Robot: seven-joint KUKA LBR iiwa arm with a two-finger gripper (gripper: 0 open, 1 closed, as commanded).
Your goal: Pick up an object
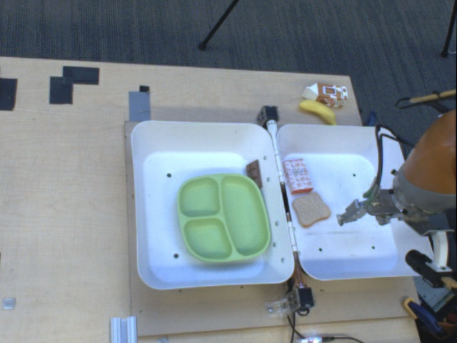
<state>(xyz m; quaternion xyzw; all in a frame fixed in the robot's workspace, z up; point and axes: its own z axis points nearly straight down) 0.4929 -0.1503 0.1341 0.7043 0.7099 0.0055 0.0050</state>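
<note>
A slice of brown bread (311,209) lies at the left side of the right bin (357,256). Just behind it lies a small red and white packet (297,175). My gripper (353,212) hangs over the middle of the right bin, a little to the right of the bread, pointing left towards it. Nothing shows between its fingers. The orange band of the arm (434,166) rises at the right edge.
The left bin (153,213) holds a green divided plate (223,219) and a small brown item (253,169) at its right wall. A banana (318,111) and a small carton (330,93) lie on the bench behind the right bin. Cables and clips (294,302) sit at the front.
</note>
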